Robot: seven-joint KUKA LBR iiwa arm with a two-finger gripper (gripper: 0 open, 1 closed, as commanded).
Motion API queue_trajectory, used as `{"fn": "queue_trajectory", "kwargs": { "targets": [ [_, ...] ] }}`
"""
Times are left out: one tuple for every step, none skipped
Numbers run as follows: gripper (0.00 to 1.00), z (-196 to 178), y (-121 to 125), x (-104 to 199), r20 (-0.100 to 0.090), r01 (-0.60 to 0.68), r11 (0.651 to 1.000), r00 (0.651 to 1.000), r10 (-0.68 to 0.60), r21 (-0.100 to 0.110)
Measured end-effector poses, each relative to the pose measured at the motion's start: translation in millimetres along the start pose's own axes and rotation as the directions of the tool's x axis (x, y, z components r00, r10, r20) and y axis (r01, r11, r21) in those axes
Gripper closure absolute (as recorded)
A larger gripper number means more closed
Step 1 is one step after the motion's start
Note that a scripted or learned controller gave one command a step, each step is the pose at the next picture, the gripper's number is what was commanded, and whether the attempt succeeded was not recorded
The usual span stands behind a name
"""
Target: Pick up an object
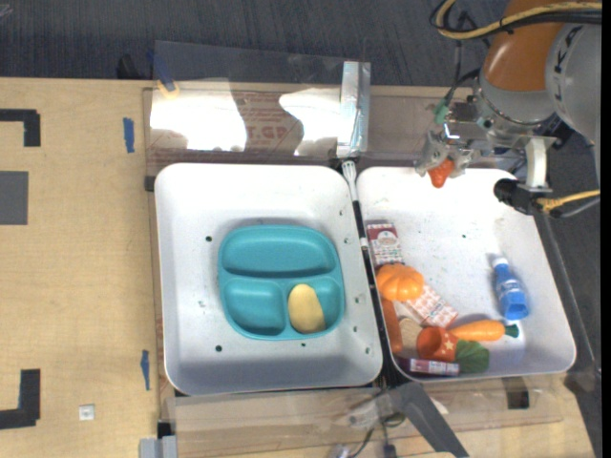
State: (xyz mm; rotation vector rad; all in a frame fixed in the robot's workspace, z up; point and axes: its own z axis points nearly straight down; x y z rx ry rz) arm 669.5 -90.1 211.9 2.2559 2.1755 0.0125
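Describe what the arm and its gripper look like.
The grey KUKA arm enters from the view's right, with a rounded orange band above the wrist. Yellow and black cables loop over it near the top, and a yellow cable trails below. The small metallic two-finger gripper has a compact grey body with a greenish fitting and a small orange-red piece at its tip.

The hand (441, 165) hangs over the right bin's (549, 356) far edge, a small orange-red object (439, 174) between its fingers.
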Motion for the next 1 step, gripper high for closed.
{"fn": "queue_trajectory", "kwargs": {
  "targets": [
    [1.00, -12.2, -41.5, 17.1, 0.000, -0.002, 1.000, 1.000, 0.002, 0.010]
  ]
}}
